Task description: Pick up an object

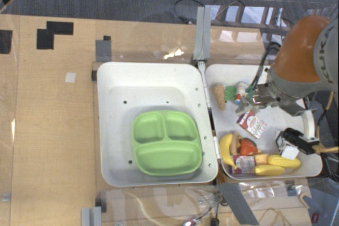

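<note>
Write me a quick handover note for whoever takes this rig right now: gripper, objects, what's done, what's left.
Gripper: low over the upper part of the right bin, beside a red-and-white packet; whether it is open or shut can't be judged.
Objects: right bin holds the packet, a banana, a yellow piece and other small items. Left bin holds a green divided plate.
Done: no pick confirmed.
Left: grasp one object and lift it.

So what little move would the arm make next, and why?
Probably a short drop straight down. The gripper hangs over the right bin, just above a red-and-white packet, with nothing seen between its fingers. The packet lies fairly apart from the bananas at the bin's near edge, so it looks like the easiest thing to reach.
</note>
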